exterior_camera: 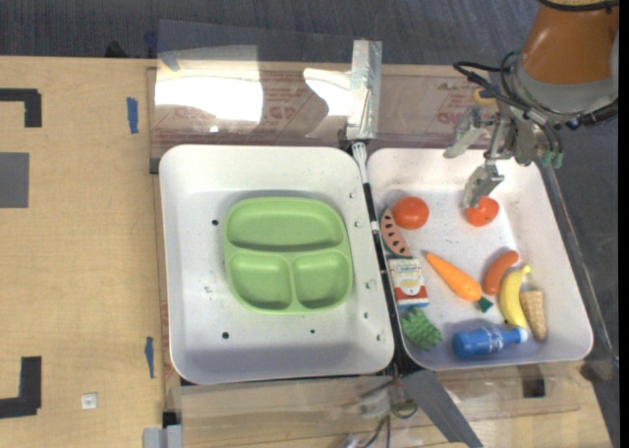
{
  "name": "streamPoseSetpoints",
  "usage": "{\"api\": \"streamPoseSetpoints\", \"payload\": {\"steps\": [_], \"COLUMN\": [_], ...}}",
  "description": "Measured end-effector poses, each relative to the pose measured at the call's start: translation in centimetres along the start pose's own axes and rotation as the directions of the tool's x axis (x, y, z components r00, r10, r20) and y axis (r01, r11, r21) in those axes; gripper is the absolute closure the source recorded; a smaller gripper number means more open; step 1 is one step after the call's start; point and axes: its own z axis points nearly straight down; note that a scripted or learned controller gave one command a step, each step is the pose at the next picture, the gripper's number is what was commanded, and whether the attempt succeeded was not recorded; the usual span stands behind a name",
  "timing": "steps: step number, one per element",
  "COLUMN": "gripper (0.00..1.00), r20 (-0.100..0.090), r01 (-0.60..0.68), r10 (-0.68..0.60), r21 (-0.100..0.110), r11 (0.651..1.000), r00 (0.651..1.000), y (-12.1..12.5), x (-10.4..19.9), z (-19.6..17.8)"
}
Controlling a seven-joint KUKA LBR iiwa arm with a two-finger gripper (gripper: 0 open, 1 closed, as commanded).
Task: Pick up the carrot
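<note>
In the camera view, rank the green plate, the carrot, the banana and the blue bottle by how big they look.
1. green plate, by far the largest.
2. blue bottle, carrot and banana: these three look about alike in length, so I won't rank them; the bottle looks a bit thicker.

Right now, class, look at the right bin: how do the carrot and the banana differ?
The carrot is orange with a green end; the banana is yellow. The carrot tapers straight to a point; the banana curves. The carrot lies slantwise mid-bin, apart from its neighbours; the banana lies more lengthwise, close between a sausage and a cone. Both lie flat in the right bin, away from the gripper.
</note>
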Motion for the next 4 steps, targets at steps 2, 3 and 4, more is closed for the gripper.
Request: {"api": "streamPoseSetpoints", "payload": {"steps": [2, 3, 4], "gripper": [0.0, 1.0, 1.0], "r20": [0.007, 0.023, 0.011], "r01": [-0.114, -0.114, 0.098], "r10": [0.114, 0.114, -0.098], "r21": [0.001, 0.002, -0.001], "r11": [0.993, 0.993, 0.995], "r00": [0.993, 0.993, 0.995], "y": [2.7, 2.7, 1.5], "x": [11.6, 11.1, 12.1], "z": [12.4, 11.0, 12.3]}}
